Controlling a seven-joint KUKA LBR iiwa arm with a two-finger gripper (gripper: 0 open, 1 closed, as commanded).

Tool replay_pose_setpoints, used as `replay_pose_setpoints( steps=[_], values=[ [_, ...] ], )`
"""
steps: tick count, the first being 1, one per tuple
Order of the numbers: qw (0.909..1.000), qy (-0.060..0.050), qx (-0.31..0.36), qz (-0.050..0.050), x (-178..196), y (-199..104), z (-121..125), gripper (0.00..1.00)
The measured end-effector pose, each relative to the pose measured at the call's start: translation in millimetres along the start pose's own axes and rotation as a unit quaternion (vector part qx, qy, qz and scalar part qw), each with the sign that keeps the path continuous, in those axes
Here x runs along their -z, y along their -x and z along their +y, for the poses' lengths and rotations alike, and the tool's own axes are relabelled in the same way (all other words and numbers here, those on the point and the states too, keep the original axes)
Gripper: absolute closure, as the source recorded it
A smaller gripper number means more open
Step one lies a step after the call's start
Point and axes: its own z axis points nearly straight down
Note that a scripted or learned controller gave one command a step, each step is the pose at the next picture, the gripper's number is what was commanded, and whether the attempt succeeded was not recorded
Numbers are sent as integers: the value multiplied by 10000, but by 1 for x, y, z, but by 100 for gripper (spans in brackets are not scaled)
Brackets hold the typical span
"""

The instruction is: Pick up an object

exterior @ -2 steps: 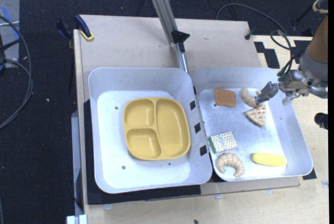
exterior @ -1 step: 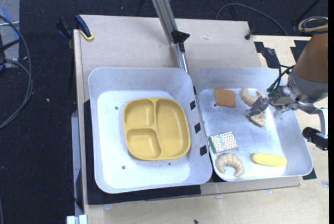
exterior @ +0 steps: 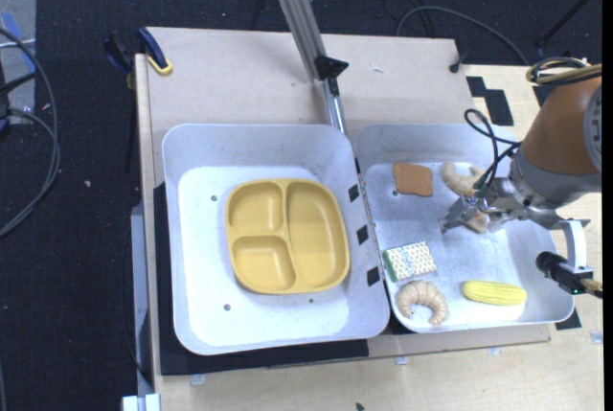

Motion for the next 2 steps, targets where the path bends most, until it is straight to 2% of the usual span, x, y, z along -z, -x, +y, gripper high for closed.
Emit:
replay_pose_setpoints(
  steps=[1, 2],
  values=[
    [10000, 37, 2, -16, -21, 0, 1, 0],
    [10000, 65, -1, -35, -9, 1, 3, 100]
  ],
)
